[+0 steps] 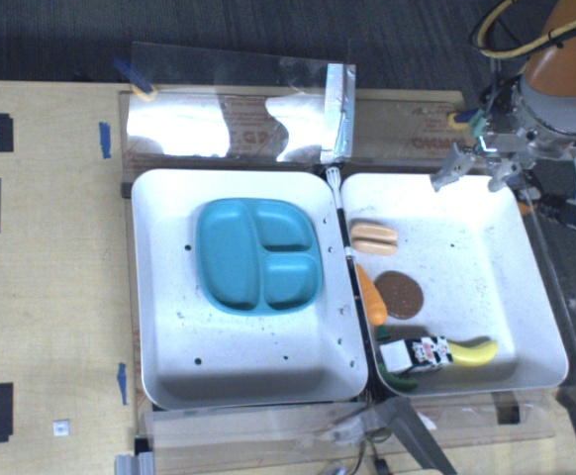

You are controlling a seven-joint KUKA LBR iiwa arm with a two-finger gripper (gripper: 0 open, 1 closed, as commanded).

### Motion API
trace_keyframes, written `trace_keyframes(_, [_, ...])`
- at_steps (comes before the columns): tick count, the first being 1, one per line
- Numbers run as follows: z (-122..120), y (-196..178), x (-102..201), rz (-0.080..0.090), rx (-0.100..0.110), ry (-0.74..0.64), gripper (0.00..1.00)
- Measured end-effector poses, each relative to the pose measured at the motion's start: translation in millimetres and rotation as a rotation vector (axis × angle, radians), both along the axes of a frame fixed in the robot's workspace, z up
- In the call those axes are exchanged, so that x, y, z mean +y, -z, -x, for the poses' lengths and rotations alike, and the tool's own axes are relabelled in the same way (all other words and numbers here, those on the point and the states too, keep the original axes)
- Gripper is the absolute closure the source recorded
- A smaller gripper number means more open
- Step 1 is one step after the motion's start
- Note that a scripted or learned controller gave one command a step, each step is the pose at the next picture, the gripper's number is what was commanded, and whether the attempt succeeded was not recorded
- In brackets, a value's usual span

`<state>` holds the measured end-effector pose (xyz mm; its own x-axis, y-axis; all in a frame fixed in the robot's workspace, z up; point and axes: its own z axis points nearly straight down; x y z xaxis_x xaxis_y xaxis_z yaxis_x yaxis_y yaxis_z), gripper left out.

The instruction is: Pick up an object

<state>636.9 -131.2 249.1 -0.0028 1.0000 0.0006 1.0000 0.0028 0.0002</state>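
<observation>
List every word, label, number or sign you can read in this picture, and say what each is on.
No text here can be read.
Small black-and-white box in the right bin: printed pattern, too small and blurred to read.
Cardboard strip behind the bins: faint reddish print, too blurred to read.

No wording can be made out anywhere: faint reddish print on the cardboard strip (407,117) just left of the gripper (476,171) is too blurred to read, and the black-and-white label on the small package (422,352) well below the gripper is likewise illegible.
</observation>
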Motion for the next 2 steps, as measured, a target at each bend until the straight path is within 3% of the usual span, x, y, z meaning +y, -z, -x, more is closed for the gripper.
trace_keyframes(1, [9.9,-97.4,29.4,0.003,-0.011,-0.146,0.00])
trace_keyframes(2, [36.3,19.7,78.1,-0.002,0.009,-0.215,0.00])
